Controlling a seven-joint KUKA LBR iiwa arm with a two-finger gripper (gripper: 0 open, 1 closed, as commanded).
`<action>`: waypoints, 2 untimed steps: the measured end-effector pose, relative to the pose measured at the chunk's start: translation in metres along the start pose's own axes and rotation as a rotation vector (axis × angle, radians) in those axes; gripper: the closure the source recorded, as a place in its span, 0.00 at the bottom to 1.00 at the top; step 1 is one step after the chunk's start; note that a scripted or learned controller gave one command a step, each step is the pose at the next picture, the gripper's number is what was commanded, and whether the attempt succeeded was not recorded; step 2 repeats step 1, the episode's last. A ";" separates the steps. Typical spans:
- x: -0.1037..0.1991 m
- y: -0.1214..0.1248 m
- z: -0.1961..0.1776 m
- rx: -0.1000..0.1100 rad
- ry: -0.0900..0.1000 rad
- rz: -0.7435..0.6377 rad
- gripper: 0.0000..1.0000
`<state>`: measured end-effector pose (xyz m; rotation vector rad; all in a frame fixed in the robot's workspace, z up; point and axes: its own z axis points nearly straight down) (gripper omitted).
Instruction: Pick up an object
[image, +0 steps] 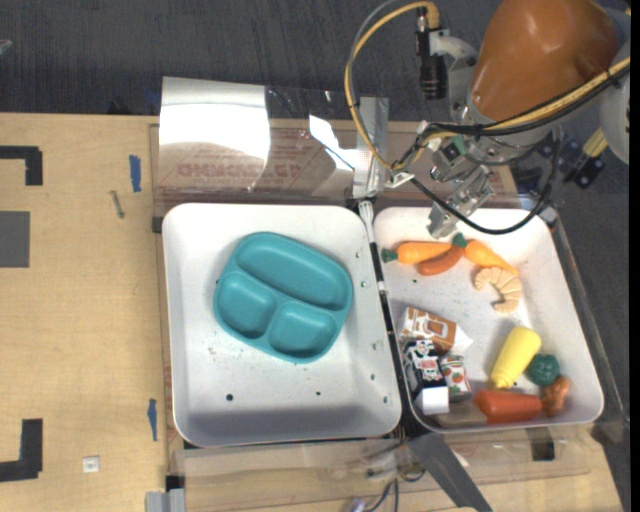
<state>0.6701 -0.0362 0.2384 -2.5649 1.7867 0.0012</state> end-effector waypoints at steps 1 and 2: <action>-0.001 -0.002 -0.009 0.007 -0.005 0.004 1.00; -0.001 -0.002 -0.009 0.007 -0.005 0.004 1.00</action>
